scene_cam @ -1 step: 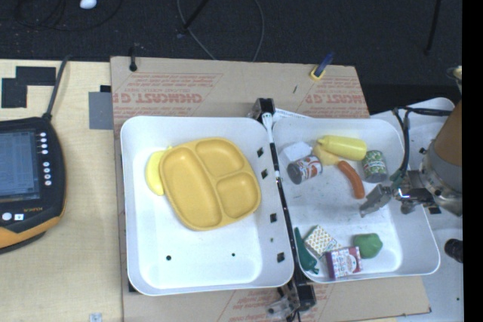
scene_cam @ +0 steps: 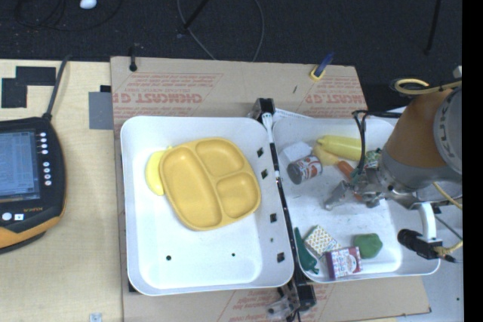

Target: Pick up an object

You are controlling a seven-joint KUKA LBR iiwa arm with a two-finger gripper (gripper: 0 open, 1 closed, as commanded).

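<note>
1. Near edge of the right bin (scene_cam: pixel 392 268): a small red-and-white packet (scene_cam: pixel 343 262), a checkered packet (scene_cam: pixel 320 240) and a green lump (scene_cam: pixel 367 243) lie in a loose row, all well clear of the arm.
2. Middle of the right bin: the gripper (scene_cam: pixel 337 196) sits low over the bin floor, reaching in from the right edge of the desk. Whether the jaws are spread or pressed together cannot be told; nothing is visibly pinched between them.
3. Just beyond the jaws, toward the divider between the bins: a small can (scene_cam: pixel 304 170) lies on its side, long axis running roughly left to right. It is judged the likeliest thing to pick, lying up and left of the jaws.
4. Far part of the right bin: a yellow banana (scene_cam: pixel 339 147), long axis roughly across the bin.
5. Left bin (scene_cam: pixel 151 237): a yellow divided tray (scene_cam: pixel 207 181), well apart from the arm.
</note>
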